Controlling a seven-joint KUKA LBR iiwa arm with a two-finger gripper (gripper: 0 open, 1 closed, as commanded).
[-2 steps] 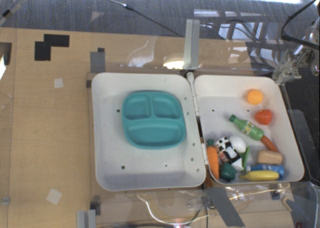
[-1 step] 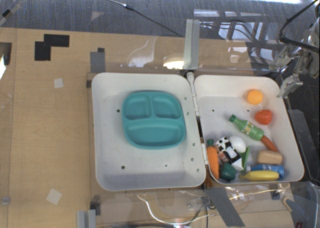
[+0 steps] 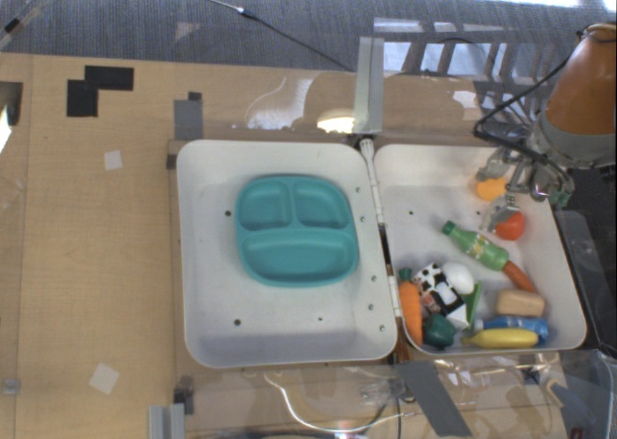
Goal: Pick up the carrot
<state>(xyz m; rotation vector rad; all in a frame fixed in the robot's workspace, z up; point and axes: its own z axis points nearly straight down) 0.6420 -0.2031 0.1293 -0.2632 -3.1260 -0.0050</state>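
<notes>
The carrot (image 3: 411, 312) lies against the cow toy (image 3: 443, 289); gripper (image 3: 514, 198) hovers well apart, jaw state unclear.

you have two white bins on the bench: a left bin (image 3: 207, 331) and a right bin (image 3: 424, 177). the left bin holds one thing, a teal divided plate (image 3: 296, 229) with three compartments. the right bin holds a crowd of small toys: one carrot (image 3: 412, 311), one green bottle (image 3: 475, 245), one black and white cow figure (image 3: 443, 286), one yellow banana (image 3: 501, 338), one tan bread roll (image 3: 521, 304), one red round fruit (image 3: 510, 226), and one orange piece (image 3: 490, 188) near the arm. a few more toys sit partly hidden, so you cannot count them for certain.
</notes>
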